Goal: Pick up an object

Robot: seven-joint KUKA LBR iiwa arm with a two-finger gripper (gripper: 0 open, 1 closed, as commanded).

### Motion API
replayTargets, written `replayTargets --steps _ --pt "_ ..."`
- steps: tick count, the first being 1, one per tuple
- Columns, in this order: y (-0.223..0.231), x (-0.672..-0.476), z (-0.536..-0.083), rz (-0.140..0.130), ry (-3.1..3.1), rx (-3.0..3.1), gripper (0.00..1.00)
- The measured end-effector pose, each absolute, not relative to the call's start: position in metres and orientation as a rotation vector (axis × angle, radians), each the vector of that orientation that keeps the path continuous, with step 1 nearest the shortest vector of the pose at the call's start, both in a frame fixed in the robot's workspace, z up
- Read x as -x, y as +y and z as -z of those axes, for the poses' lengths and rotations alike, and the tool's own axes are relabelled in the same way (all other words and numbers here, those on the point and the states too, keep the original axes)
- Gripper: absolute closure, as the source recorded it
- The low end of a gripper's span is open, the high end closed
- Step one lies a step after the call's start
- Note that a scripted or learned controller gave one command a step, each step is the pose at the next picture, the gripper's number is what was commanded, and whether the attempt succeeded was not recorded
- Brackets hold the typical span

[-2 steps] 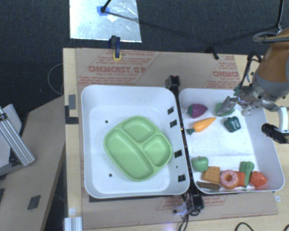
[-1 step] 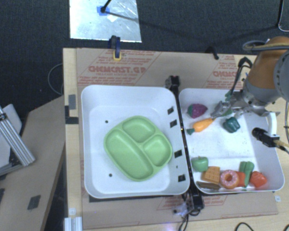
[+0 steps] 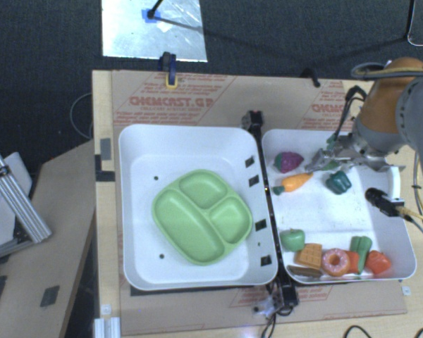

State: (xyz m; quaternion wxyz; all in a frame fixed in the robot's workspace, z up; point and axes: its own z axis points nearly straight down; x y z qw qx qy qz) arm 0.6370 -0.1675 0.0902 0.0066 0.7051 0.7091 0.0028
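My gripper (image 3: 323, 162) hangs low over the back part of the right bin (image 3: 345, 213), reaching in from the right. A purple toy (image 3: 289, 162) lies just to its left. An orange carrot (image 3: 296, 182) lies below and left of it, and a teal toy (image 3: 338, 182) sits right under its near side. I see nothing held in the gripper.
Along the right bin's front edge lie a green pepper (image 3: 292, 240), a waffle (image 3: 310, 255), a pink donut (image 3: 335, 261), a green and red piece (image 3: 360, 248) and a red tomato (image 3: 378, 262). The left bin (image 3: 141, 160) holds a green divided plate (image 3: 201, 217).
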Motion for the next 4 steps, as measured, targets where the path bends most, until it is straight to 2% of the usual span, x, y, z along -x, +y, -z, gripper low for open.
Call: replayTargets --steps 1,2,3,4 --pt "-0.167 -0.637 -0.101 -0.009 2.221 -2.205 1.00" --pt "-0.165 -0.641 -0.145 -0.006 2.224 -2.211 1.00" --pt "-0.169 -0.645 -0.210 -0.008 2.222 -2.209 1.00" --pt "-0.169 -0.647 -0.226 -0.005 2.225 -2.211 1.00"
